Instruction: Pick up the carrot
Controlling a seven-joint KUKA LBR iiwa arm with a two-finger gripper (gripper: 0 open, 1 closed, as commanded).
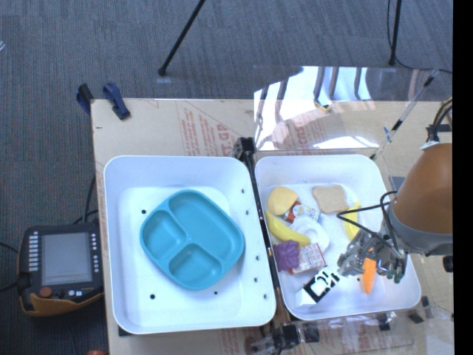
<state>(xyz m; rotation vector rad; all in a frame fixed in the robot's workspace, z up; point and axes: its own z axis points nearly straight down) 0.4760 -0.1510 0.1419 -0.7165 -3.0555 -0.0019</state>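
Carrot (368, 275): orange, standing nearly upright in the right bin (399, 198), low on its right side, close to the front corner.
Gripper (372, 261): down over the carrot, at the end of the grey arm with the orange band (434, 187); the carrot's top sits right at its fingers, though from here I cannot tell if they are clenched or released.
Right bin, other contents: a banana (284, 229), a yellow round piece (281, 199), a slice of bread (329, 197), a purple item (287, 255), a small red packet (312, 257) and a black-and-white object (320, 284) just left of the carrot.
Left bin (118, 198): holds a blue divided plate (192, 238).
Surface (185, 128): brown board under both bins.
Beside it: a control pendant (61, 265) on the floor, far left.
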